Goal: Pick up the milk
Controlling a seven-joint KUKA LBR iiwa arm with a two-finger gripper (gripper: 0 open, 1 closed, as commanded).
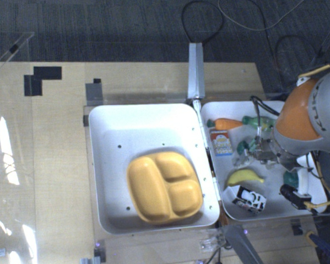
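**Approach stage: gripper over right bin, milk not yet held**

Milk carton (222, 143) lies flat against the left wall of the right bin (268, 215), just below the carrot (227, 123) and above the banana (244, 177). Gripper (261, 149) hovers to the carton's right, near but apart; jaw state cannot be told. Yellow tray (164, 185) sits in the left bin (115, 131). Next, by my reading: shift left over the carton, then descend.

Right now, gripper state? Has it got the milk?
Gripper: cannot be told; it hangs over the right bin. Milk lies apart by the bin's left wall, not held.
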